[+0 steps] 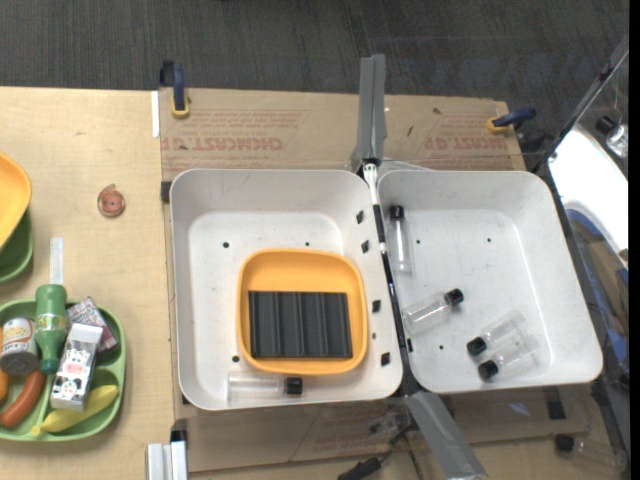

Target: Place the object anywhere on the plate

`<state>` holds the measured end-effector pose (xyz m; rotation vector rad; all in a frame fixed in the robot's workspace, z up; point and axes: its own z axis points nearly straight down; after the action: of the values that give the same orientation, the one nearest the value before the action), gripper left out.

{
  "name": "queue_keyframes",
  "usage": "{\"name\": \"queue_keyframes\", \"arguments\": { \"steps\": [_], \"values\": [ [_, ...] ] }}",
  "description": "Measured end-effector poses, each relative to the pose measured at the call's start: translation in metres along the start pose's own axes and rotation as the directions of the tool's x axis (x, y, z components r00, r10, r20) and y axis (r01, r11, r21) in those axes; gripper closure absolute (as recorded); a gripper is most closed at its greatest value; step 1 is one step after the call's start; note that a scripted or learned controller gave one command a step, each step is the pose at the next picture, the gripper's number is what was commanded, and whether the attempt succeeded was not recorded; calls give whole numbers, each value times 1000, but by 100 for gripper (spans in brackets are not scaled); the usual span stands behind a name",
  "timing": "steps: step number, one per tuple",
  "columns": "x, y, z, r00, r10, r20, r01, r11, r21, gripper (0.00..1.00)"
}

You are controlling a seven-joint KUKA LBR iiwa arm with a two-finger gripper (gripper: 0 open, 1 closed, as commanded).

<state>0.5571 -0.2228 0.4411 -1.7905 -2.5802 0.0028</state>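
Plate: rounded square, orange-yellow, smooth plastic with a raised rim, resting flat on the floor of the left bin. Lying on the plate's centre is the task's object, a dark block, rectangular, matt, with lengthwise ribs; it sits wholly inside the rim.

Both bins are shallow, white, rounded at the corners and lightly speckled. The right bin touches the left bin along a shared edge. Beneath them lies a sheet of brown cardboard printed in red, on a pale wooden desk.

One clear vial with a black cap lies on its side just beside the plate's near edge, against the left bin's wall. Four more clear, black-capped vials lie in the right bin: one near the shared edge, one at mid-floor, and two close together near the front corner.

Claw state: I cannot tell how far my claw is open, nor whether it touches anything.
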Motion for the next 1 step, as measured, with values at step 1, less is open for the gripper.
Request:
{"name": "queue_keyframes", "arguments": {
  "steps": [1],
  "values": [
    [-21, 61, 1, 984, -179, 2, 179, 984, -2, 100]
  ]
}}
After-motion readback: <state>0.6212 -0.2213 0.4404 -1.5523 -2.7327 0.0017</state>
